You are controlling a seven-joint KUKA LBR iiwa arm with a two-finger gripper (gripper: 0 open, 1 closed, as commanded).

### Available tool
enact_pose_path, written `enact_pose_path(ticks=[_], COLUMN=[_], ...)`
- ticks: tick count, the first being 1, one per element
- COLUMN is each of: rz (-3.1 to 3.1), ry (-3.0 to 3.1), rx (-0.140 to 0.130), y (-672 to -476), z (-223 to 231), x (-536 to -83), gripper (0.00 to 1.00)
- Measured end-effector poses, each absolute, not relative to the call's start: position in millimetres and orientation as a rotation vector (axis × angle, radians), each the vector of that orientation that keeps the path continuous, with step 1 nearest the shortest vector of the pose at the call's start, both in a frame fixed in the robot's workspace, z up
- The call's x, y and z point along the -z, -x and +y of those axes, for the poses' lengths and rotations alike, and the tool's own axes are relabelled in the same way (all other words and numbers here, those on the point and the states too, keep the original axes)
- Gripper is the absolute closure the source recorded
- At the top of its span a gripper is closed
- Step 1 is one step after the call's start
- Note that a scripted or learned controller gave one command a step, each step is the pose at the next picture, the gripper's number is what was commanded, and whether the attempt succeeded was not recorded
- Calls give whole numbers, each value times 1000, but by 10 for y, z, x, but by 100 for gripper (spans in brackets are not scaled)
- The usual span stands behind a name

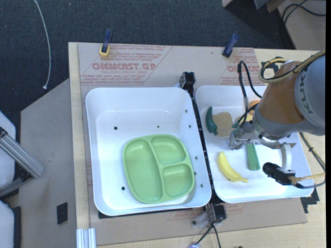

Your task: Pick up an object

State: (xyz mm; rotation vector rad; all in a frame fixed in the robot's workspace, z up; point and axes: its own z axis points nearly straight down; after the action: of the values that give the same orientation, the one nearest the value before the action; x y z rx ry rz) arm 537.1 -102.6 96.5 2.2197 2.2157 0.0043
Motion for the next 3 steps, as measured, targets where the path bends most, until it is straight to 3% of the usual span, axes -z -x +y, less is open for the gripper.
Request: enact_pose_path(ticks=[3], rz=[2220], ry=[-2215], rx=[-6], y=[-5402], z=[-960], x=[-2331], gripper=[100])
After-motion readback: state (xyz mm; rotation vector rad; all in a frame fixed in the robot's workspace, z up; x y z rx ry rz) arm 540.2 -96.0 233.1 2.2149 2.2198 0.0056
